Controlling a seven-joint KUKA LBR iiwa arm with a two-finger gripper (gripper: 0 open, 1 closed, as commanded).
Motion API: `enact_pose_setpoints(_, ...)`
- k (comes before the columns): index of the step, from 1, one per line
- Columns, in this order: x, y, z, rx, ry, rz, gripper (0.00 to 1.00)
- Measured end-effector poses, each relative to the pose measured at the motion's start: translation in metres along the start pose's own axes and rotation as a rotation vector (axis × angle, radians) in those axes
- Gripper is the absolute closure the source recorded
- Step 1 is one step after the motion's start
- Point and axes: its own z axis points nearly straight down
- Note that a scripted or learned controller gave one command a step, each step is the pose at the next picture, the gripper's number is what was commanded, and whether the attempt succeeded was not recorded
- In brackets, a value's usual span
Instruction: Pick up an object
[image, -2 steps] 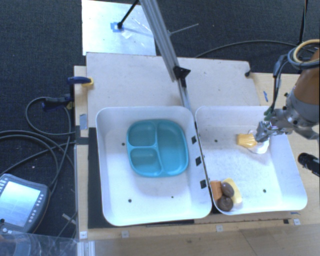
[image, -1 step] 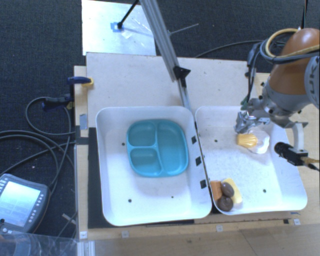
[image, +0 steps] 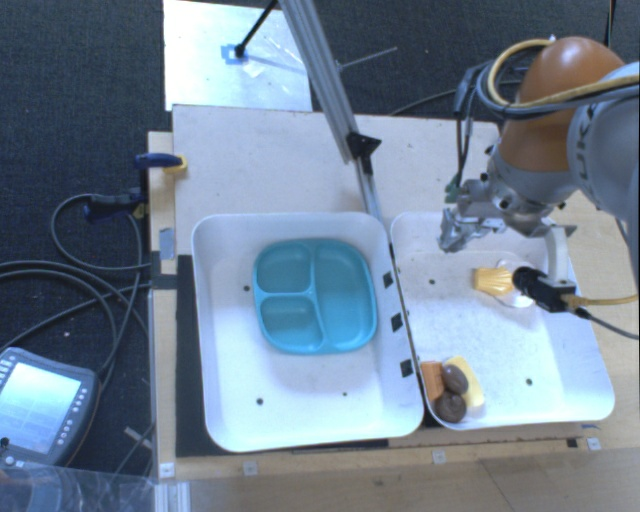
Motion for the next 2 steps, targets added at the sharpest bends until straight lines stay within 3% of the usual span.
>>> enact_pose_setpoints(2, 0.097, 0.026, 0.008, 0.002, 0.001, 0.0, 1.0)
